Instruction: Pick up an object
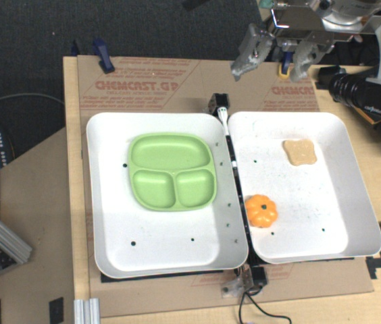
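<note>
A small orange pumpkin [261,210] lies in the right bin [339,201], close to its left wall. A tan slice of toast [299,152] lies flat toward that bin's back. A green three-compartment plate [172,171] rests in the left bin [109,201]. My gripper [271,61] hangs high above the cardboard behind the right bin, well clear of everything. Its two grey fingers [247,54] are spread apart with nothing between them.
Both bins sit on a cardboard sheet [150,79]. A blue clamp [103,55] holds its back left edge. A black clip [219,103] sits where the bins meet at the back. Aluminium framing [1,235] stands at the left.
</note>
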Available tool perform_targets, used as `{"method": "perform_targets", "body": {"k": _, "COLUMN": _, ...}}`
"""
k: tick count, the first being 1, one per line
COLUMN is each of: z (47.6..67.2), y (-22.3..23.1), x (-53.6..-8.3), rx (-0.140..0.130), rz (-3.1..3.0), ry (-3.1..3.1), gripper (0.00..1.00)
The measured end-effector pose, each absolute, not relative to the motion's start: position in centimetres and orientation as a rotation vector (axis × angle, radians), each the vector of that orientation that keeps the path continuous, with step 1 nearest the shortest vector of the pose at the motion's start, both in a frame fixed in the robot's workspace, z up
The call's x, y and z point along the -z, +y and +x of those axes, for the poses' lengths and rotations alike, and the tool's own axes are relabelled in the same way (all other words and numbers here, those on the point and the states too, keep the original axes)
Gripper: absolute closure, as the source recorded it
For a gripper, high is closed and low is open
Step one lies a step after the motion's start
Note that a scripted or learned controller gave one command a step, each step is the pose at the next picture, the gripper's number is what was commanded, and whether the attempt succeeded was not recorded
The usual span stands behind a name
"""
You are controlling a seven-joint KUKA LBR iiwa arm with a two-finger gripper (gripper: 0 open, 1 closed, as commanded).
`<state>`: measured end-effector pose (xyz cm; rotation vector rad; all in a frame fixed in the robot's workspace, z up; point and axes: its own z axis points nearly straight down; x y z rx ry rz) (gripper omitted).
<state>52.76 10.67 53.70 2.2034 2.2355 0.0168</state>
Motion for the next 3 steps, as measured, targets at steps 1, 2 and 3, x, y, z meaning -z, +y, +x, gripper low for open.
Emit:
{"method": "perform_targets", "body": {"k": 1, "z": 47.6, "y": 16.3, "x": -53.6, "rx": 0.002, "rz": 2.213, "ry": 2.234, "gripper": 0.00}}
{"method": "perform_targets", "body": {"k": 2, "z": 47.9, "y": 16.0, "x": -54.6, "rx": -0.001, "rz": 2.218, "ry": 2.224, "gripper": 1.00}}
{"method": "perform_targets", "body": {"k": 3, "z": 47.9, "y": 17.0, "x": -47.5, "rx": 0.013, "rz": 2.223, "ry": 2.226, "gripper": 1.00}}
